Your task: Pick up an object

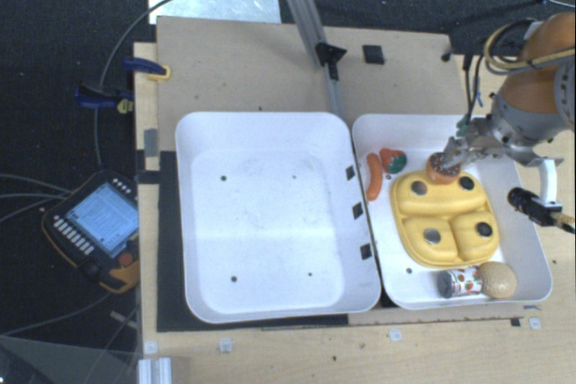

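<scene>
Nearest the camera, at the near edge of the right white bin point(540, 288): a small cylindrical can with a red-and-white printed label point(459, 283), lying on its side, touching a tan egg-shaped ball point(498, 279) on its right. Both sit just at the near side of a large yellow moulded plastic tray with dark round holes point(443, 217), which takes up the middle of that bin.

At the tray's far edge sits a small brown-and-orange round object point(443, 166), touching or resting on the tray's rim. The gripper point(453, 156) is right over it, tip down at that object. Can't tell from this angle if the fingers are spread or closed, or whether anything is between them.

Left of the tray, near the bin's left wall: an orange carrot-shaped toy point(373, 176) lying lengthwise near-to-far, and just beside it on the far right a small red-and-green toy like a strawberry point(391, 160). Both apart from the gripper.

Grey arm with orange band point(540, 94) comes in from the right, above the bin's far-right corner.

Left white bin point(261, 211) sits alongside, sharing the middle wall. Further left, off the bench, a handheld control pendant with a lit blue screen point(94, 225).
</scene>
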Available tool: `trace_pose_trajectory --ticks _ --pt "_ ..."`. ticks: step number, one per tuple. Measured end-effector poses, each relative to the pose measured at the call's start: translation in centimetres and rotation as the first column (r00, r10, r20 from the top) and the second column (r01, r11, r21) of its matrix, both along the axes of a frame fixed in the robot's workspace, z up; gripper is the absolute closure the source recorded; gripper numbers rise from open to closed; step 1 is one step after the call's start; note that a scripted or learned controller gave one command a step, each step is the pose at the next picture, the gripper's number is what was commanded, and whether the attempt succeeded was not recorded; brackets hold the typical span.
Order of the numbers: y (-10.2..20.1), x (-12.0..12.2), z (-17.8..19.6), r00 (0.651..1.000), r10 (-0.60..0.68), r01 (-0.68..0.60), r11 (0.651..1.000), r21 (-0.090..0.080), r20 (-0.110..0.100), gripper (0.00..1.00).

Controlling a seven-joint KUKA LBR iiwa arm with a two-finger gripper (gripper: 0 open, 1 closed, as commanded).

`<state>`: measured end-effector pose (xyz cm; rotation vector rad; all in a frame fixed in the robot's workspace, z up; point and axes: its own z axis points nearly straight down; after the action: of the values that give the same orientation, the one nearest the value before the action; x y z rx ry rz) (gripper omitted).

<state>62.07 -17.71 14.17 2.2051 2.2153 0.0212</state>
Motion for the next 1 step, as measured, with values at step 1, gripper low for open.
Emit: trace_pose_trajectory --ticks 1 --pt "0.33 -0.24 4.47 1.0 0.001 -0.001 1.0 0.0 -0.016 1.0"
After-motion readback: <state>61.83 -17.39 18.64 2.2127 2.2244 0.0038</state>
